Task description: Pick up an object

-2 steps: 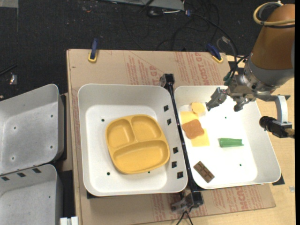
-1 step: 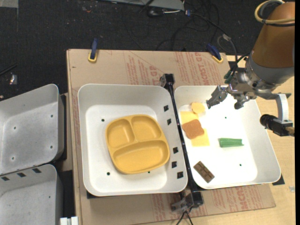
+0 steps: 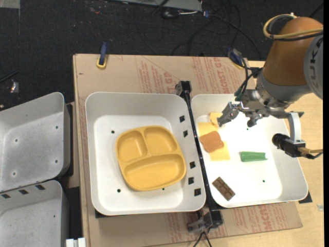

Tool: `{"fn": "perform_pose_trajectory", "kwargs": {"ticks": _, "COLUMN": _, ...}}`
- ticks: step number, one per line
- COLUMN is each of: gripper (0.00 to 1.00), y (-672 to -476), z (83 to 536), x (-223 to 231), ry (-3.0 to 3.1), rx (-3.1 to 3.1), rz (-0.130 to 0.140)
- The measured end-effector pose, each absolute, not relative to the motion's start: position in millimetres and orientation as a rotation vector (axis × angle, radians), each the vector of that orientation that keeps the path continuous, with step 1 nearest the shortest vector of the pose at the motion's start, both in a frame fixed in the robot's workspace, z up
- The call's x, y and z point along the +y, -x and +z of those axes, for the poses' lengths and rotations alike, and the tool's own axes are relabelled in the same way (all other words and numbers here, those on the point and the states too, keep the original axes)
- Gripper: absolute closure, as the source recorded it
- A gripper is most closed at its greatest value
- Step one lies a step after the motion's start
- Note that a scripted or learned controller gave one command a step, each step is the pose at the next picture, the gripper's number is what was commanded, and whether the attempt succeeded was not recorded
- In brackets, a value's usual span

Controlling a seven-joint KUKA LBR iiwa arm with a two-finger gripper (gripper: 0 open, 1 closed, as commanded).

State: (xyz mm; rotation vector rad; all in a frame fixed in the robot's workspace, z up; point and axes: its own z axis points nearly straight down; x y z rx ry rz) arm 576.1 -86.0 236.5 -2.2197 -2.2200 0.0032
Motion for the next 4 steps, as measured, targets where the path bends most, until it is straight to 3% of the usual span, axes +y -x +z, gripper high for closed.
{"fn": "perform_pose_trajectory", "kwargs": {"ticks": 2, "gripper": 0.0, "y": -577.6, "z": 137, "x": -94, "ry": 2.221, "rx": -2.216, "rz": 0.006}}
{"fn": "perform_pose_trajectory", "kwargs": {"ticks": 3, "gripper": 1.0, "y": -579.1, "z": 150, "x": -93, "ry": 2.225, "rx": -2.219, "rz": 0.0}}
{"fn": "perform_pose_trajectory", "kwargs": {"ticks": 4, "gripper": 1.0, "y": -581.1, "z": 192, "x": -94, "ry": 2.221, "rx": -2.225, "rz": -0.003}}
